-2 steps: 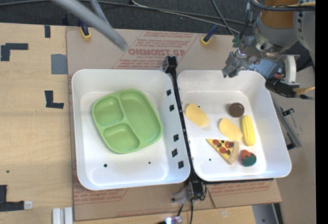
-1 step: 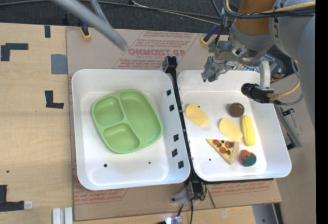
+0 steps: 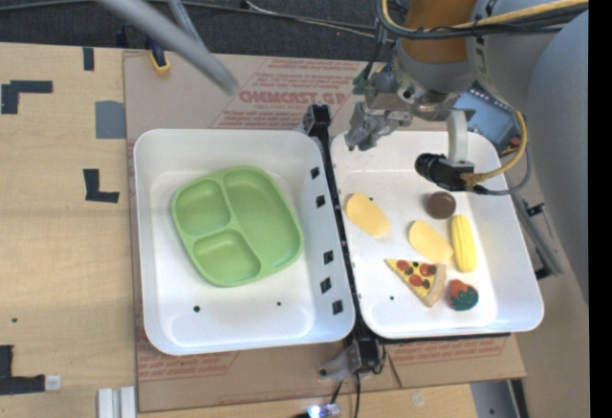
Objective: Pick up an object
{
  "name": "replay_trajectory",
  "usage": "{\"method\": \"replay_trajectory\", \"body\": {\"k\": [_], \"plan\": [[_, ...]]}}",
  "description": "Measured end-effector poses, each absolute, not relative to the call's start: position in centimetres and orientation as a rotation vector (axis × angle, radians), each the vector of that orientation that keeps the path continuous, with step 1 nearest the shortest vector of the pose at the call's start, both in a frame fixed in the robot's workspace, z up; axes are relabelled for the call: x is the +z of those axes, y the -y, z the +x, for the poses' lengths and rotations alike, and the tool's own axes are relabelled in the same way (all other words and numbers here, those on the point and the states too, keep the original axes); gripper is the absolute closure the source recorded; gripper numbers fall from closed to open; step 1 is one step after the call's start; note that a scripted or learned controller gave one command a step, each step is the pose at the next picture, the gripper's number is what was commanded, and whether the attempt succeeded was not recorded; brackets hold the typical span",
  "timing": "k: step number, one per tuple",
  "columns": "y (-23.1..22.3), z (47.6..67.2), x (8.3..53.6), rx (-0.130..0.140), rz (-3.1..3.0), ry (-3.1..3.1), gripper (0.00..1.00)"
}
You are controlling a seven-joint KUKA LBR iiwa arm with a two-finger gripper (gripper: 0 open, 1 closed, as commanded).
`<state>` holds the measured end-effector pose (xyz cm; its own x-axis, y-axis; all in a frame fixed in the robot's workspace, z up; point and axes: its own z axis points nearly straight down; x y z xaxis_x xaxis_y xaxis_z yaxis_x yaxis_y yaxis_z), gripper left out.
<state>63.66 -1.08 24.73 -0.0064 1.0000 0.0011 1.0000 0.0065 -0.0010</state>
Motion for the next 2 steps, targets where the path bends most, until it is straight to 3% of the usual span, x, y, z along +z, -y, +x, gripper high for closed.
{"method": "replay_trajectory", "body": {"k": [2], "plan": [[-9.7, 62.5, 22.6, 0.005, -2.213, 2.226, 1.00]]}}
